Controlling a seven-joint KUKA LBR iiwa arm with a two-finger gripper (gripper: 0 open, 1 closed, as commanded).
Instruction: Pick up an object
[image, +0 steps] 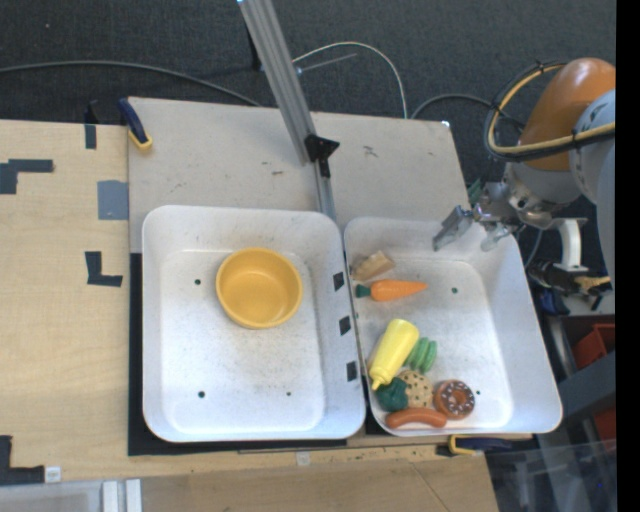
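Observation:
The right bin (500, 330) holds several toy foods: a tan bread piece (371, 265), an orange carrot (396, 290), a yellow bottle (392, 351), a green piece (425, 354), a cookie (413, 388), a chocolate donut (455, 398) and a red sausage (416, 420). In the left bin (180, 330) sits a yellow bowl (259, 287). My gripper (470, 231) hovers over the right bin's far right corner, its two fingers spread open with nothing between them. It is apart from all the toys, up and right of the carrot.
A slanted metal pole (290, 90) crosses the bench behind the bins. Cables (380, 60) run over the dark floor at the back. A blue-and-yellow clamp (135, 125) sits at the bench's far left corner. The arm's orange band (570, 95) is at the right.

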